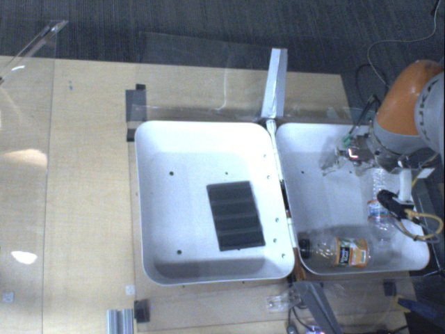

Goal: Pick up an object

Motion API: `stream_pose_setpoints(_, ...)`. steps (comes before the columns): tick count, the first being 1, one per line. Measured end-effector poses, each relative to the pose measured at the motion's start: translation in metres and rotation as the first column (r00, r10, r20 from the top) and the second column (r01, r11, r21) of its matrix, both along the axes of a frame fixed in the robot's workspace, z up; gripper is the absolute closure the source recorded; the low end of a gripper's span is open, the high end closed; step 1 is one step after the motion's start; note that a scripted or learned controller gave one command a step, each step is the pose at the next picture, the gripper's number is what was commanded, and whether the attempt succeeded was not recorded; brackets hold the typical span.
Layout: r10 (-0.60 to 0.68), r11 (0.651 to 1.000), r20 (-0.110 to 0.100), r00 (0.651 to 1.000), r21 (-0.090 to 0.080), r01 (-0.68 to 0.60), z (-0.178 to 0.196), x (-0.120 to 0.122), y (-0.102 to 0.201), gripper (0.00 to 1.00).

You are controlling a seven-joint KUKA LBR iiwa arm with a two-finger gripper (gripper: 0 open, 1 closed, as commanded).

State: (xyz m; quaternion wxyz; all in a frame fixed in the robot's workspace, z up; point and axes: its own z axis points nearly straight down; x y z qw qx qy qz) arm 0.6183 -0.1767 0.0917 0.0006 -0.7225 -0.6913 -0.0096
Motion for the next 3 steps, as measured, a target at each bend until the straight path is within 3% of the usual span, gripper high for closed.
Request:
stream_pose_setpoints(1, -0.077, 0.997, -0.004, 0.997, -0.015, 0.077, 0.092, -0.042, -0.020, 0.00)
stream_pose_setpoints(2, -0.144, 0.989, -0.010, 0.990, -0.013, 0.144, 0.010, -0.130, -0.020, 0.00)
stream_pose_setpoints(3, -0.253, 0.968, -0.009, 0.968, -0.013, 0.252, 0.018, -0.107, -0.015, 0.00)
